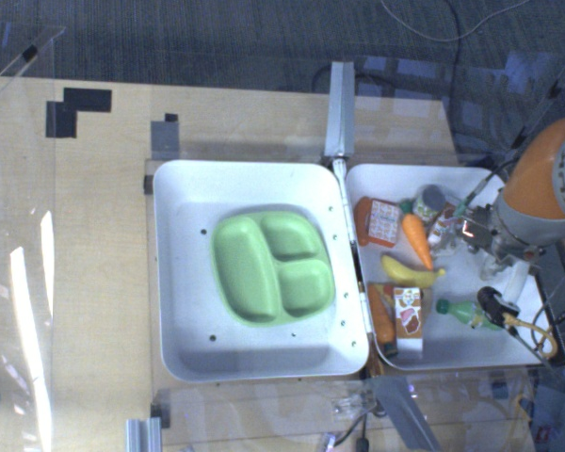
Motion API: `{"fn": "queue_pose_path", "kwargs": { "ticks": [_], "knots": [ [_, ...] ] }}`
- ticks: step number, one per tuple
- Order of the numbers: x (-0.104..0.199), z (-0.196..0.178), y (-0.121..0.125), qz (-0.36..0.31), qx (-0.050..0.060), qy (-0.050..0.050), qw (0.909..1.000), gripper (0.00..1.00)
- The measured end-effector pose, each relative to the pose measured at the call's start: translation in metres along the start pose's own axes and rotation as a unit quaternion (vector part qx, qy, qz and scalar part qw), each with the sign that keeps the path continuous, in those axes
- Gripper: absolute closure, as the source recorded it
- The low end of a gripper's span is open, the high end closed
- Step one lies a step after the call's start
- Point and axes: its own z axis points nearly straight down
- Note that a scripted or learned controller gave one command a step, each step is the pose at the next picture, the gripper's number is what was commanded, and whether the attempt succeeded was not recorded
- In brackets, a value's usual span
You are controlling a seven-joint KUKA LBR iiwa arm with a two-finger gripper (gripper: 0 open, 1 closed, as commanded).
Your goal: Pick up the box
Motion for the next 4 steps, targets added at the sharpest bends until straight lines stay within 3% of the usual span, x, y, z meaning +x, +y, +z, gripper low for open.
{"fn": "queue_pose_path", "kwargs": {
  "ticks": [1,2,3,4],
  "knots": [
    [0.038,-0.003,0.075,0.065,0.002,-0.001,0.9979,0.00],
    [0.002,0.001,0.036,0.121,0.004,0.001,0.9926,0.00],
    [0.030,0.002,0.098,0.168,0.009,-0.003,0.9858,0.00],
    [0.035,-0.011,0.100,0.162,0.005,0.000,0.9867,1.00]
  ]
}}
